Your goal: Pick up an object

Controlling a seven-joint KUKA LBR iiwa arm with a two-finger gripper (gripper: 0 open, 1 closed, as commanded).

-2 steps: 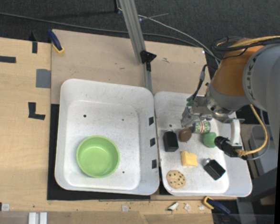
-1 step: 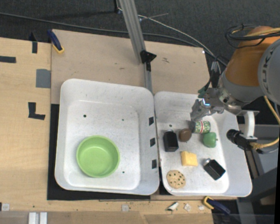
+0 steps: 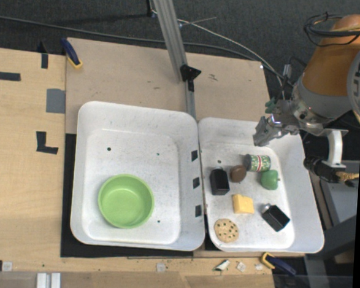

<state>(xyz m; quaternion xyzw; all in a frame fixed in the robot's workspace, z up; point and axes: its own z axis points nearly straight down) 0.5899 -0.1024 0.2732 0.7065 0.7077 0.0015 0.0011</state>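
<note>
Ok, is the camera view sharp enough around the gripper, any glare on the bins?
Camera view: even light, no strong glare on the right bin; small things like the yellow block read clearly; the gripper is dark and slightly soft, casting faint shadow.

Robotics lab/test cell: plywood bench w/ black tape marks, two white bins side by side, alu camera pole, loose cables, industrial arm at right, toy props in bins.
</note>
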